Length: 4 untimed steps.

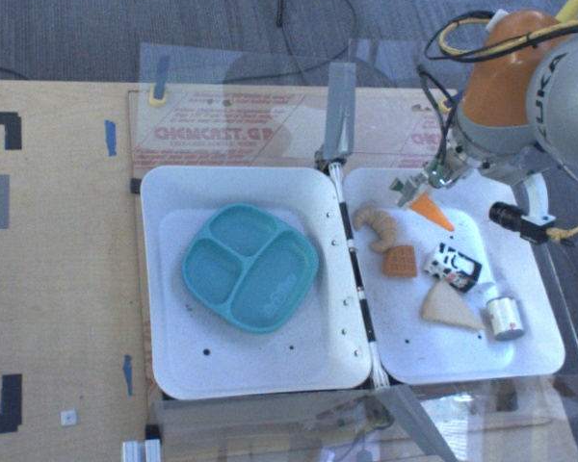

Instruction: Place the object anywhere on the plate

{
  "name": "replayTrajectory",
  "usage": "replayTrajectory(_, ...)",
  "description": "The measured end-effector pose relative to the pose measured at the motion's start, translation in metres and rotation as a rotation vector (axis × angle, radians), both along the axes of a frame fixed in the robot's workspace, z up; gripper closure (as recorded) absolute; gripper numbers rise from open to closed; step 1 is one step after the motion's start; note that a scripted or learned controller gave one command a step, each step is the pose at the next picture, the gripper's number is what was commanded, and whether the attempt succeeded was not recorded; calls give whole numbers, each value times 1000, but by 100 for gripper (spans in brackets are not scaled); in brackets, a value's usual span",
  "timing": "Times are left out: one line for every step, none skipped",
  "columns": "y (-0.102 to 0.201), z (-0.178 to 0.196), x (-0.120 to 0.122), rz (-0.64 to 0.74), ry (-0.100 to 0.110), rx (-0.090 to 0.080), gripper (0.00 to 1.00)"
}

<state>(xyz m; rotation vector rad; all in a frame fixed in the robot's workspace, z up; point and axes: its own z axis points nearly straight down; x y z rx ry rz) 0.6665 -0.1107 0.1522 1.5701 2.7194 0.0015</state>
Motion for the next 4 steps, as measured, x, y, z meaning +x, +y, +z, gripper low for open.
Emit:
replayTrajectory(62,33,-108,82,0,0,100)
replayTrajectory(143,42,-103,91,-2,0,100)
replayTrajectory(143,42,-103,89,-3,0,0)
replayTrajectory(151,33,-143,314,2,1,0)
